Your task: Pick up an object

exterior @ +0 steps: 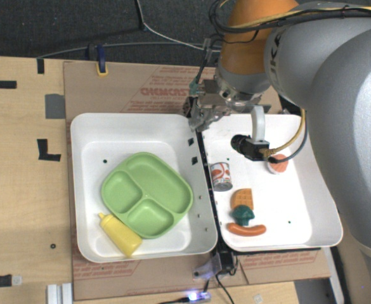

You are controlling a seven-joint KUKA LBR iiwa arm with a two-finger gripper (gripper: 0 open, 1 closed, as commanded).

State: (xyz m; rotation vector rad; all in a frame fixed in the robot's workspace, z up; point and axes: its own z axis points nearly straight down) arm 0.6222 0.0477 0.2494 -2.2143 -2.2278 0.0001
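Counting one green plate, one yellow bottle, one can, gripper state unclear

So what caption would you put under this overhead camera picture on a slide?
Robot arm's claw above the bins' divider; green plate and yellow bottle left, small can and toy hot dog right.
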